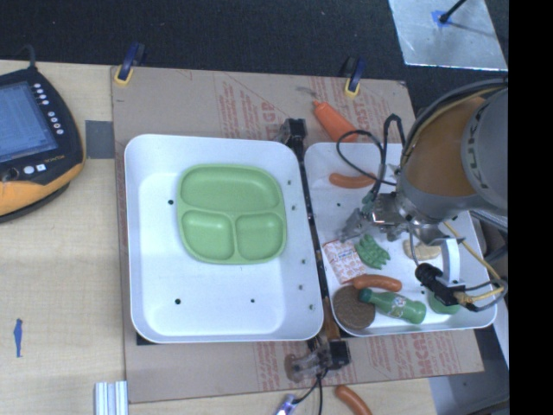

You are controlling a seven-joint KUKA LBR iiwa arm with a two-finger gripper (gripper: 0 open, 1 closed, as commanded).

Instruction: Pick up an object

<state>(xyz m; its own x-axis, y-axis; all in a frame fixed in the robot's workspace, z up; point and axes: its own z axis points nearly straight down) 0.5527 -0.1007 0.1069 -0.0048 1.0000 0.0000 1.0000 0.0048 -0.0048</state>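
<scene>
My gripper (363,223) hangs low over the middle of the right bin (480,322), under the grey arm with its orange band (441,145). Just below it lie a green leafy toy (373,252) and a red-and-white sauce packet (342,260). An orange sausage (349,180) lies behind the gripper near the bin's far side. Toward the front edge are a second sausage (378,282), a green bottle (393,305) on its side and a brown disc (353,309). A pale biscuit-like piece (422,251) lies partly under the wrist.
The left bin (151,232) holds a green divided plate (232,212). A carrot (333,120) lies on the cardboard behind the right bin, and another sausage (355,399) lies in front. A teach pendant (30,141) rests at far left. Black cables (363,145) loop off the arm.
</scene>
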